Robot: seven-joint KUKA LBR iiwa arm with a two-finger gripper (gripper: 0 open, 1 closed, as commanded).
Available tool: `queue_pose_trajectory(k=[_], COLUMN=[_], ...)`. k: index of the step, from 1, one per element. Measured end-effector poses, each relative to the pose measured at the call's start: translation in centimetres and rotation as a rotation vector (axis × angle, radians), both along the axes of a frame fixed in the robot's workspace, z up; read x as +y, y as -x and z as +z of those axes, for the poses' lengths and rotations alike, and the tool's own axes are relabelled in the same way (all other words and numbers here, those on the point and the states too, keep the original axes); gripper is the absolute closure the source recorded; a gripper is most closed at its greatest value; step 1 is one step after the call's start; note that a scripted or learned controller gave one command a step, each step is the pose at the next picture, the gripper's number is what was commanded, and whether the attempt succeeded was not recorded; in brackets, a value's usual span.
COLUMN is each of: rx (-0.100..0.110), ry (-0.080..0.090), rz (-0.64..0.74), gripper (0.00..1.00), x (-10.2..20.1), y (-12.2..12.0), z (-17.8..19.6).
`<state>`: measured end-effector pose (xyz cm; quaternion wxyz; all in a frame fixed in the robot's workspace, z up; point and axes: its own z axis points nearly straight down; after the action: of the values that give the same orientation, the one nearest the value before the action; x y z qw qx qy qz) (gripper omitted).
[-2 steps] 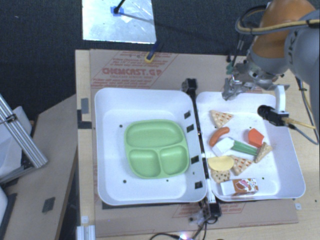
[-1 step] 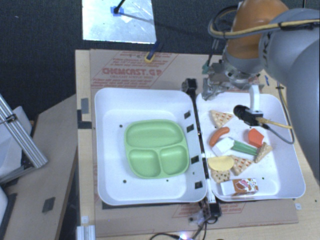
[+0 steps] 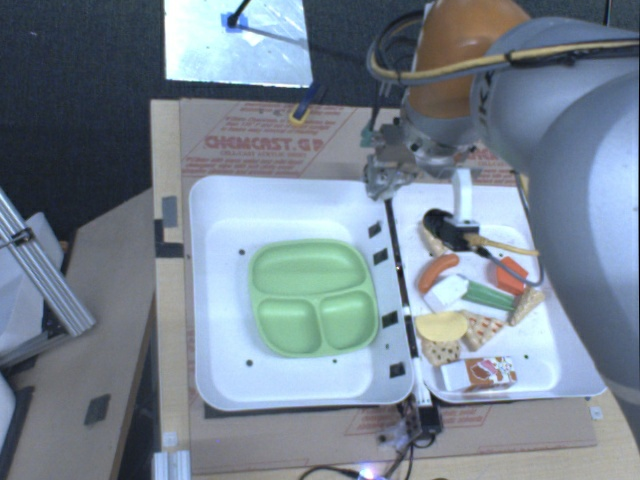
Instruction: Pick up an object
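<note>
Plenty of toy food (image 3: 470,303) sits in the right bin (image 3: 560,363); we'd say we're pre-grasp. The gripper (image 3: 385,180) hangs over the far divider, grip state unclear, needing to drop nearer.

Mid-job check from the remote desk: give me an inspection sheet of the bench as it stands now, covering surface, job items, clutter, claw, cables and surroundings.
Surface: two shallow white plastic bins side by side, left bin, right bin, on a brown cardboard sheet.
Job's things: small toy food pieces heaped in the right bin, among them an orange sausage-shaped piece, a green stick, a yellow chip-shaped piece and a red-and-white packet.
Clutter: light green three-compartment plastic tray lying in the left bin.
Grippers: claw above the bins' far dividing edge; nothing seen between its fingers.
Cables: yellow-and-black hose looped by the orange band.
Surroundings: silvery square sheet behind the bench; dark backdrop.
</note>
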<state>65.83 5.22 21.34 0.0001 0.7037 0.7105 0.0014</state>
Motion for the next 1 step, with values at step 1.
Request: queue_pose_trajectory(k=[1], rx=[-0.002], ry=[0.0], rz=[-0.002], gripper=[1.0], x=[2.88], y=[-0.74], z=[2.1])
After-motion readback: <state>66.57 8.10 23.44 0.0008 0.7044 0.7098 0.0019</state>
